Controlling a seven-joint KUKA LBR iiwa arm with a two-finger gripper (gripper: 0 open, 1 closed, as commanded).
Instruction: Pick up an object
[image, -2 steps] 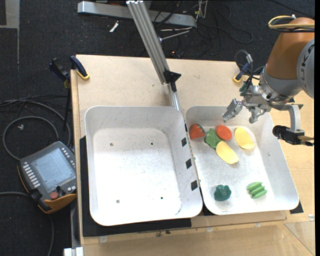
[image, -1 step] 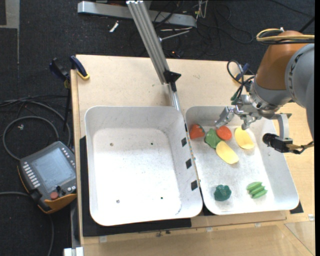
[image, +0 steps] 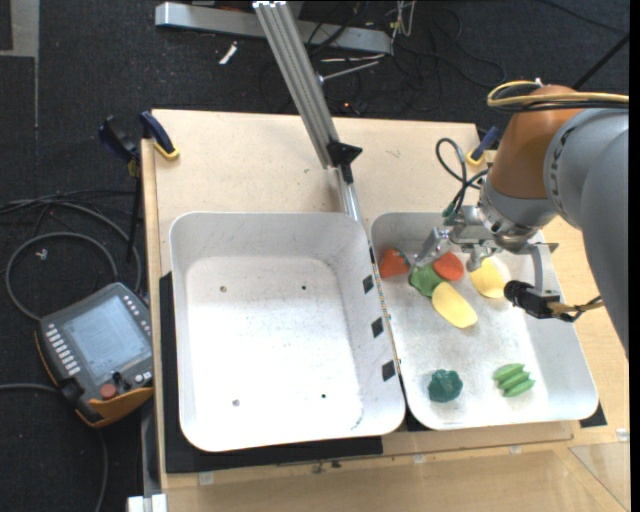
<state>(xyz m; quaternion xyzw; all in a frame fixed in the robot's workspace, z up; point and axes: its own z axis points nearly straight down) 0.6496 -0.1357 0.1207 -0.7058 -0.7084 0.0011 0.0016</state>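
Note:
My gripper (image: 446, 258) hangs low over the far part of the right bin (image: 560, 395), with its fingers spread open. Between and just below the fingertips lie a red piece (image: 450, 268) and a green piece (image: 424, 280); nothing is lifted. An orange-red piece (image: 393, 263) sits to their left by the bin's wall. A yellow piece (image: 454, 307) lies just in front of the gripper, and a pale yellow one (image: 488, 279) lies to its right. Nearer the front are a dark green broccoli-like piece (image: 444, 385) and a light green pod (image: 513, 379).
The left bin (image: 200, 240) stands beside the right one, their walls meeting at a ridge with black clips (image: 380, 325). A slanted metal rail (image: 305, 90) crosses the back of the bench. A black cable connector (image: 530, 298) hangs by the arm's wrist.

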